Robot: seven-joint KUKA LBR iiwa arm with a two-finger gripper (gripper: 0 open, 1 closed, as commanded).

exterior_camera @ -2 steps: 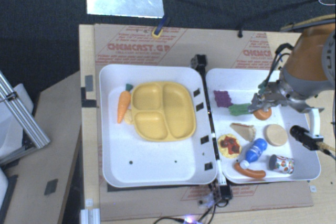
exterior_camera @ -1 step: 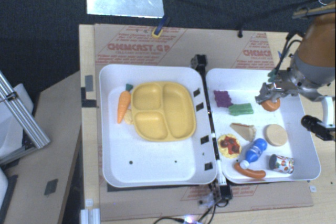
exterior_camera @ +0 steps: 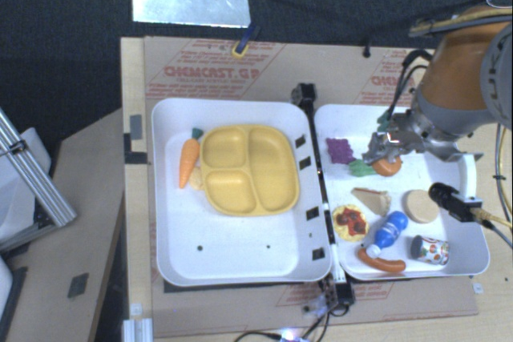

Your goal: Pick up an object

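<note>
My gripper [exterior_camera: 383,148] hangs low over the back of the right bin [exterior_camera: 473,252], reaching in from the right. Directly under and in front of it lies an orange round item [exterior_camera: 390,167] with a green piece [exterior_camera: 361,168] at its left side. The gripper's body hides part of the orange item, and I cannot tell whether it touches it. Purple grapes [exterior_camera: 339,150] lie just left of the gripper. Nearer the front are a tan wedge [exterior_camera: 371,199], a round bun [exterior_camera: 420,206], a pizza slice [exterior_camera: 349,222], a blue bottle [exterior_camera: 387,231], a sausage [exterior_camera: 381,261] and a small printed cup [exterior_camera: 430,251].
The left bin [exterior_camera: 172,252] holds a yellow divided plate [exterior_camera: 244,170] with a carrot [exterior_camera: 187,160] at its left. A black divider strip [exterior_camera: 317,172] runs between the bins. A black cable part [exterior_camera: 451,202] hangs over the right bin's right side.
</note>
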